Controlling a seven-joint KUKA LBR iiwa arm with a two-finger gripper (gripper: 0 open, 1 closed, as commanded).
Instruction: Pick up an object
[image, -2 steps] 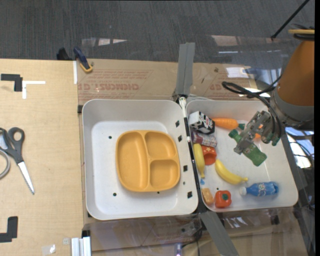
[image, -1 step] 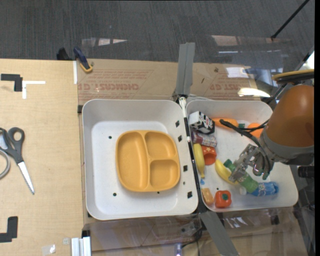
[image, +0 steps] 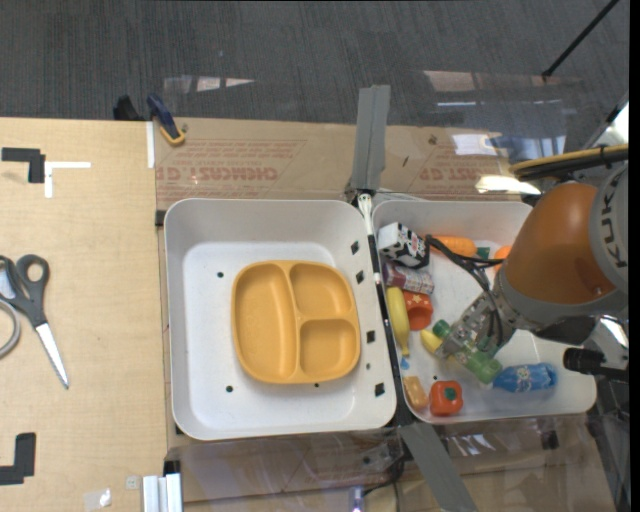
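Observation:
My gripper (image: 468, 338) hangs low over the right bin (image: 570, 400), among the toys near its front. A green cylinder (image: 481, 366) lies right under its tip, touching or nearly touching it, and a small yellow piece (image: 432, 341) sits just to its left. Whether anything is held is hidden by the gripper body. Around it lie a yellow banana (image: 398, 314), a red piece (image: 418, 309), a red tomato-like toy (image: 447, 397) and a blue bottle (image: 523, 378).
At the back of the right bin lie an orange carrot (image: 456, 244) and a black-and-white toy (image: 404, 243). The left bin (image: 190, 300) bears a yellow divided plate (image: 297, 322). Scissors (image: 35, 310) rest on the bench at far left.

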